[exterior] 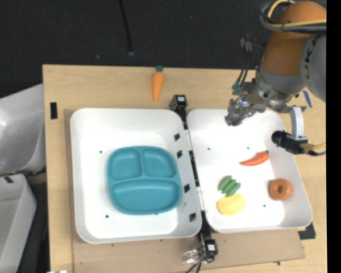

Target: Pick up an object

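From my console I saw the right bin (pixel 216 131) spread below the gripper (pixel 236 117), which hung over its back edge, grip unreadable from here, while the likely targets, a red pepper (pixel 254 159) and smaller donut (pixel 280 189), lay loose nearer the front.

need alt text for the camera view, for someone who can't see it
The gripper hovers over the right bin's far edge, away from its red chili, doughnut and yellow-green toy. The left bin holds a blue divided plate; a carrot lies on the bench.
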Controlling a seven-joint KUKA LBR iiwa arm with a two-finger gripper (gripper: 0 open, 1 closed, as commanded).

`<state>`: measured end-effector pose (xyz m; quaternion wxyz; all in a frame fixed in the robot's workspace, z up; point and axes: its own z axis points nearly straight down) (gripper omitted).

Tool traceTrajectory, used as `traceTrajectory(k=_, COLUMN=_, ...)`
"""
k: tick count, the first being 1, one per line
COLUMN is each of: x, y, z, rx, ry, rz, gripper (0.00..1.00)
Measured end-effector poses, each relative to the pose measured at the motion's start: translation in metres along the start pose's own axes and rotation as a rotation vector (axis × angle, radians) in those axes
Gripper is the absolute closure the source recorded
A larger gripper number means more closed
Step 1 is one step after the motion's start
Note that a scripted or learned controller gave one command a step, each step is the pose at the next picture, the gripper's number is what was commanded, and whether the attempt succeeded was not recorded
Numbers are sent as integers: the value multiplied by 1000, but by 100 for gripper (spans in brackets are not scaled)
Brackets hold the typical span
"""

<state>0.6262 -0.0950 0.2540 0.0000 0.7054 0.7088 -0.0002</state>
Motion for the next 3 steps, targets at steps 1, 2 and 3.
traceTrajectory(k=1, x=47, y=4, z=-1, rx=-1, ry=0, rz=-1, gripper=100)
traceTrajectory(k=2, x=102, y=1, z=-7, rx=-1, ry=1, rz=-2, gripper=100)
traceTrajectory(k=3, x=151, y=-9, z=10, rx=1, ry=0, rz=-1, gripper=100)
